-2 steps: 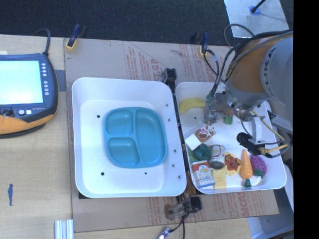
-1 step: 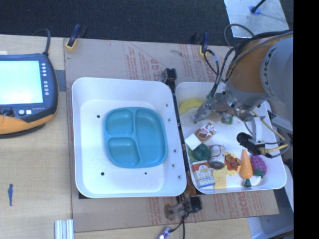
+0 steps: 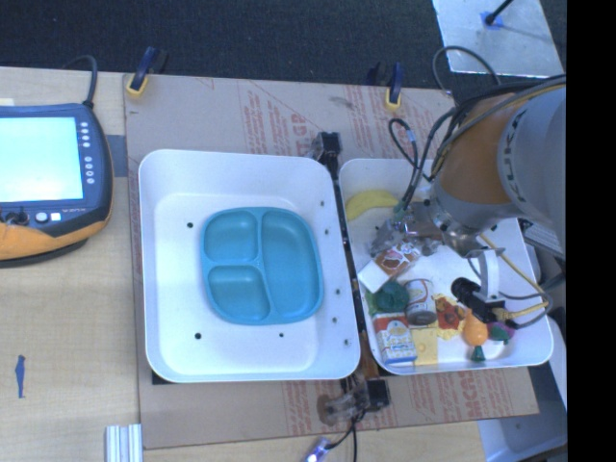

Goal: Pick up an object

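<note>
Plastic, mostly, is what I'm working with: small toy-like pieces heaped in the right bin point(image 3: 539, 349), which reads to me as light, stiff and a bit slick, so they may skid rather than seat. From the bin's centre, a yellow banana-shaped piece point(image 3: 371, 203) lies toward 11 o'clock, a dark green lump point(image 3: 390, 298) toward 8, a small printed carton point(image 3: 396, 340) toward 7, and an orange ball point(image 3: 474, 332) near 5. I'd take the carton across its flat sides or the banana across its narrow middle; the ball looks likely to roll. My gripper point(image 3: 416, 234) sits low over the clutter just above centre, but wrist and cables hide it, so I cannot tell its state. The left bin point(image 3: 164, 258) carries a blue divided plate point(image 3: 260, 263).
</note>
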Available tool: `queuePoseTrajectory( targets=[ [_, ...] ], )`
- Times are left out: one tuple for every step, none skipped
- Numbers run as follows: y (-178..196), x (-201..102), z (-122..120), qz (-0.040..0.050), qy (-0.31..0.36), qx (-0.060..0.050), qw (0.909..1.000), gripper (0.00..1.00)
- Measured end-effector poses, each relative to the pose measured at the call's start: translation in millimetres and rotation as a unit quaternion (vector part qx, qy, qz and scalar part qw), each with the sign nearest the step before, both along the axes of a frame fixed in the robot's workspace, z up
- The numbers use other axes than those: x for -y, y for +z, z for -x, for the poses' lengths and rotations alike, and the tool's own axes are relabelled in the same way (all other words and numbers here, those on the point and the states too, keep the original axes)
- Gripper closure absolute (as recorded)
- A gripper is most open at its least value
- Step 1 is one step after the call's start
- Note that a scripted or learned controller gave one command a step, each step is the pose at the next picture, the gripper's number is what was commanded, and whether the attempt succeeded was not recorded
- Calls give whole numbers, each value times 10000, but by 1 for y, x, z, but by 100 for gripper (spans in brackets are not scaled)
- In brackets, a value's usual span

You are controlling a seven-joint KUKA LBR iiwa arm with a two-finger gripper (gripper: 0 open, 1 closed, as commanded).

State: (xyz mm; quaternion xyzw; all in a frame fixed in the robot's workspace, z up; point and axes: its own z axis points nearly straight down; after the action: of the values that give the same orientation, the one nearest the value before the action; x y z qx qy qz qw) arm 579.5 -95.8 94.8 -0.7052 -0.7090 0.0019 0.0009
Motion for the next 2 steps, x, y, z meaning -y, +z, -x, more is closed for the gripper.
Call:
queuePoseTrajectory(
  targets=[
    [10, 1, 0, 7, 10, -5, 10000, 100],
    [10, 1, 0, 9, 15, -7, 10000, 0]
  ],
)
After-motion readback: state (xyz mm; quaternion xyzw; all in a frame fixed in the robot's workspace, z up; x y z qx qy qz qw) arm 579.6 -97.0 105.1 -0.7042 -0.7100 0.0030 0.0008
